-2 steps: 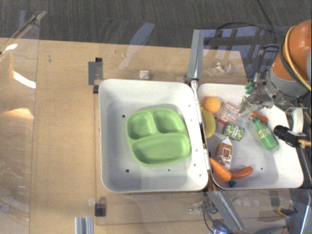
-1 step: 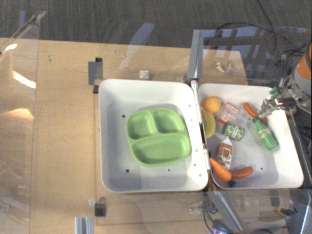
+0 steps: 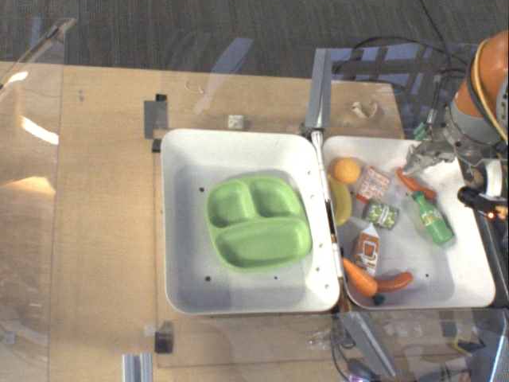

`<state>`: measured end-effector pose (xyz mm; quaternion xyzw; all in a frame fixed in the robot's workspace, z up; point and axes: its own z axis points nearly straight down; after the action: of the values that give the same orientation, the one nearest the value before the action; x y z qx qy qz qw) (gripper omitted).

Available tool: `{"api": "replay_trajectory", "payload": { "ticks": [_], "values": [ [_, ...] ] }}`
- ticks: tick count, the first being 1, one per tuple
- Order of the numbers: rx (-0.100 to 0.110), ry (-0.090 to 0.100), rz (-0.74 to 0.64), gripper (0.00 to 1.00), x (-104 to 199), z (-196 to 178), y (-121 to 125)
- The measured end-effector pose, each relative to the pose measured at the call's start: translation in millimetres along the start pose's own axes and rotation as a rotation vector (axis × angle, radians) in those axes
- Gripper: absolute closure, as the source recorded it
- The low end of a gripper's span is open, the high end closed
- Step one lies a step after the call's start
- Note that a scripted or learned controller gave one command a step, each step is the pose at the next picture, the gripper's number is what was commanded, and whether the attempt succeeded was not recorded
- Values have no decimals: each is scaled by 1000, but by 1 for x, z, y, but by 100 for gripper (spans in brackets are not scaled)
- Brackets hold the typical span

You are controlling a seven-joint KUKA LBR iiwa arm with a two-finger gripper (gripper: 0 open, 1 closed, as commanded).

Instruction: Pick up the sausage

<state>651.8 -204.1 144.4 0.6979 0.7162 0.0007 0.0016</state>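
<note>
Hovering end effector (image 3: 419, 159) beside sausage (image 3: 416, 184), grip state unclear, carton (image 3: 367, 249) labels unreadable

Carrot (image 3: 359, 278) touches the sausage (image 3: 394, 281); carton (image 3: 368, 247) near; bare floor beyond.

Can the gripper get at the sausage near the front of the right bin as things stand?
Probably yes. The sausage lies uncovered on the bin floor, its left end touching the carrot. The gripper hovers at the bin's far side, over another red item, with open space between.
</note>
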Motion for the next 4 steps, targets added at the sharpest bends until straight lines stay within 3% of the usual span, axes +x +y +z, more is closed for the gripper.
{"api": "replay_trajectory", "payload": {
  "ticks": [1,2,3,4],
  "values": [
    [-5,-2,-443,0,0,-28,-5],
    [-1,0,-183,0,0,24,18],
    [-10,-3,-134,0,-1,52,17],
    [-17,-7,-140,100,1,39,20]
  ]
}}
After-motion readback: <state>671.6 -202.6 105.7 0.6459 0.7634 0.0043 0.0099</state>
